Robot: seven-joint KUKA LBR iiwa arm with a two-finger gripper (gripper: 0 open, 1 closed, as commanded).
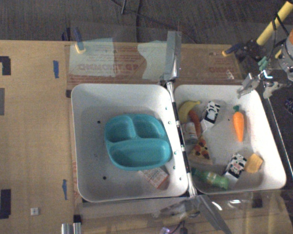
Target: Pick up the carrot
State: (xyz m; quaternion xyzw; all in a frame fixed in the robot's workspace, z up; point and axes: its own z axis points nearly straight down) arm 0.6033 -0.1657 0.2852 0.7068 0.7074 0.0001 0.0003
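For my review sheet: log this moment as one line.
task: pick carrot | carrot: lying in right bin, untouched | gripper: above bin's far right corner, nothing held

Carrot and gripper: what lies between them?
In the camera view, just bare white floor and the rim of the right bin separate the carrot from the gripper.

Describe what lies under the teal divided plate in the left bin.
A small printed packet pokes out from beneath the teal plate's lower right edge, on the left bin's white floor. Whatever else lies under the plate is covered.
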